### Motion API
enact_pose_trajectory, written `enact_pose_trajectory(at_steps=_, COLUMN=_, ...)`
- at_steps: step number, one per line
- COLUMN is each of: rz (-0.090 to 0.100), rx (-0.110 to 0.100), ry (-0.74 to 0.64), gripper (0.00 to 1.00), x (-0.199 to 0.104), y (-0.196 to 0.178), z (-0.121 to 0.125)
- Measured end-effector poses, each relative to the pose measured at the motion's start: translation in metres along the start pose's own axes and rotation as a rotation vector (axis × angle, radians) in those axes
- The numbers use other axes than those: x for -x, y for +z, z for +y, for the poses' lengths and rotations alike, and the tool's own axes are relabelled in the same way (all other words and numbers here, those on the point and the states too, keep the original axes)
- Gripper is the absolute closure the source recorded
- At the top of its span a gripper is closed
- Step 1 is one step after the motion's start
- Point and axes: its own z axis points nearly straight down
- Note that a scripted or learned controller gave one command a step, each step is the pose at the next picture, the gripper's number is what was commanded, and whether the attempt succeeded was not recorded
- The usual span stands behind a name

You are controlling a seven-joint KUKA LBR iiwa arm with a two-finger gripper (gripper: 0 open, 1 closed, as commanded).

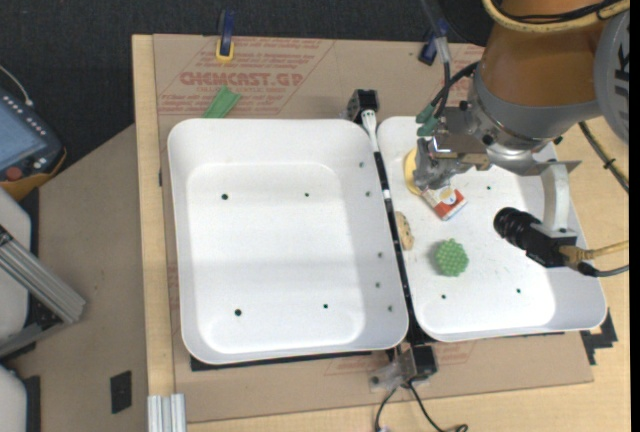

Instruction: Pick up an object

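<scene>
Red-and-white box (451, 205) lies in the right bin (505, 312), just under the gripper (436, 175) and beside a yellow object (412, 166), with a green ball (450, 258) near, and whether the gripper grasps it I cannot tell.

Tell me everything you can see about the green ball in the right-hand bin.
The green ball is small, round, covered in little bumps, rubbery by its look. It rests on the floor of the right-hand bin, touching nothing else. A red and white box lies farther back, a tan piece to its left by the bin wall. The gripper hangs by the box, clear of the ball.
</scene>
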Motion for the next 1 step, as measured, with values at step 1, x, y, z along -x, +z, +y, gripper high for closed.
enact_pose_trajectory(at_steps=1, rz=0.001, rx=-0.002, ry=0.000, gripper=1.00, x=-0.0286, y=-0.0143, z=-0.0099)
